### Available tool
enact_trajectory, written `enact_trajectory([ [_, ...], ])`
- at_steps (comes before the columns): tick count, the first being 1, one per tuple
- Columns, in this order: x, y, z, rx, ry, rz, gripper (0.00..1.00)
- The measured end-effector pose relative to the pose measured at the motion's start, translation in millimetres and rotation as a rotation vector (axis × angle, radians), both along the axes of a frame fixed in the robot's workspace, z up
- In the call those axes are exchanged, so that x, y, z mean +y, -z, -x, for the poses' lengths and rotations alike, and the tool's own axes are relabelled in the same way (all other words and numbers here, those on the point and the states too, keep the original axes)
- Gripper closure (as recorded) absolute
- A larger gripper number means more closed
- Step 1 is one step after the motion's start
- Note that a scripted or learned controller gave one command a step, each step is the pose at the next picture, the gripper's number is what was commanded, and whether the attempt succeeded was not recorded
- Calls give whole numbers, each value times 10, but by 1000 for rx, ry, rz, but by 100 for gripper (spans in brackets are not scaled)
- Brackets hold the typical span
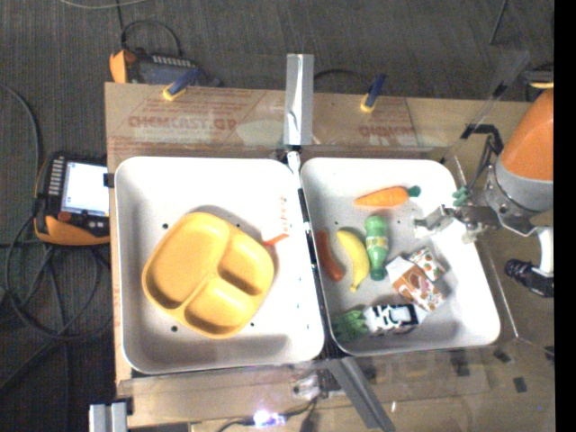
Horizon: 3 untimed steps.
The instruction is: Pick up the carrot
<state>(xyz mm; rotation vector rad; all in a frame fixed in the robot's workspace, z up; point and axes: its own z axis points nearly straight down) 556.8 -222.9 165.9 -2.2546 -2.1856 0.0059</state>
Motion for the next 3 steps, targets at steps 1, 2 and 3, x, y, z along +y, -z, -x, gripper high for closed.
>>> enact_trajectory([
  [1,459,643,-517,-1,-100,-1,0],
  [2,683,780,-1007,1,11,3,0],
  [3,651,695,-987,8,12,10,100],
])
